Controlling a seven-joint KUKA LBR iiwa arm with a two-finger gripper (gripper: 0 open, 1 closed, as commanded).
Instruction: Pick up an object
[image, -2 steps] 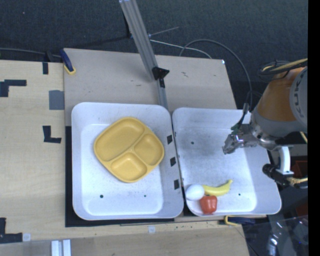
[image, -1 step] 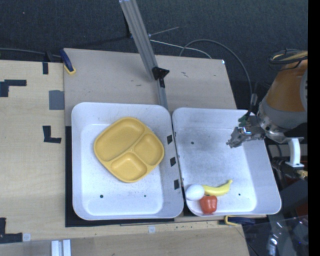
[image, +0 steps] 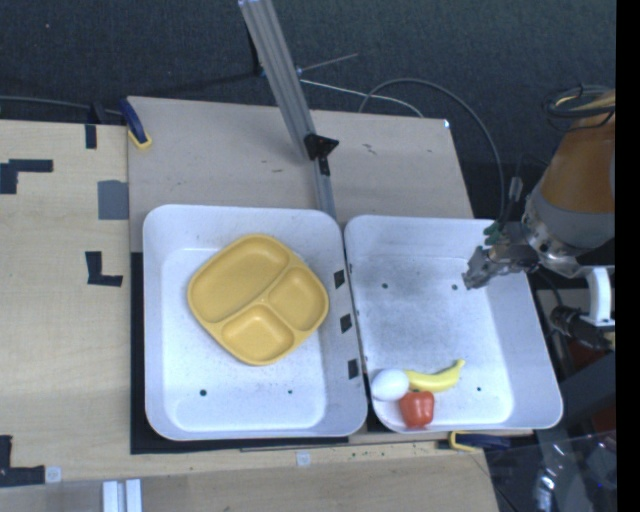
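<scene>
Approach step, nothing lifted yet. Yellow divided plate (image: 258, 298) alone in left bin (image: 160, 330). Gripper (image: 480, 272) over right bin (image: 520, 340), far edge; grip state unclear. Banana (image: 438, 377), egg (image: 390, 384), red pepper (image: 417, 407) clustered at near edge. Next: travel there, descend.

2 bins sit side by side on the bench (image: 400, 160). In the left bin (image: 160, 300), a 3-compartment plate (image: 258, 298) lies toward the far edge, roughly centred between the side walls. Over in the right bin (image: 520, 390), 3 things crowd the near-left corner: an egg (image: 390, 384) tight against the left wall, a banana (image: 437, 377) just to its right, and a pepper (image: 417, 408) in front of both, touching the near edge. The gripper (image: 478, 272) hovers over the right bin's far-right part, well apart from that cluster.
</scene>
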